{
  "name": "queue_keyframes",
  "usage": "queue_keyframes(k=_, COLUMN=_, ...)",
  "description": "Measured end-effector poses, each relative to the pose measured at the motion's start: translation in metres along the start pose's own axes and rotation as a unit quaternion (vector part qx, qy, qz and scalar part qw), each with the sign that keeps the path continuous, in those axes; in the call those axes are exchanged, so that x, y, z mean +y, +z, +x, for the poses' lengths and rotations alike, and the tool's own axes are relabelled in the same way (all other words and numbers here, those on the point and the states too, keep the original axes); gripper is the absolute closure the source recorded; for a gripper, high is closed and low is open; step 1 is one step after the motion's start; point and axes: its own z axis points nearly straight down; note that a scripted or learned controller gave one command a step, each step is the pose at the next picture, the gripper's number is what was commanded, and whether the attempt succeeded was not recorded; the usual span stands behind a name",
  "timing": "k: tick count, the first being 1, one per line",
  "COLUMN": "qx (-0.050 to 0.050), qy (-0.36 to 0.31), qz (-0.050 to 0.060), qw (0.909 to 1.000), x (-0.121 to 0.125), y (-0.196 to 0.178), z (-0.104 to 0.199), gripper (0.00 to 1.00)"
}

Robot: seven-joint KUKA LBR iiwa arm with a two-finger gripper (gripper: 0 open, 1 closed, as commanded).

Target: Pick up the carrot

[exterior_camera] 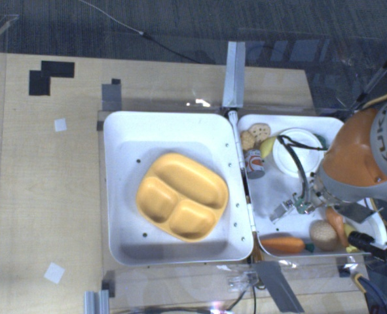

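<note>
Right bin [272,222]: pincer [287,209] over floor, fingers apart (nothing between), carrot [283,244] near, untouched.

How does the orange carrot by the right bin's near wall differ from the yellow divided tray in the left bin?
The orange carrot is small, slim and long; the yellow divided tray is broad and rounded, with compartments. The carrot lies along the right bin's near wall, among other items; the tray sits alone mid left bin. Neither is gripped.
</note>
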Motion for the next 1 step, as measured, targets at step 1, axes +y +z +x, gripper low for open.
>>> queue_keyframes(k=1, qx=0.000, qy=0.120, qz=0.000, qw=0.9928, x=0.0010, y=-0.0138, z=0.0017, gripper=0.00)
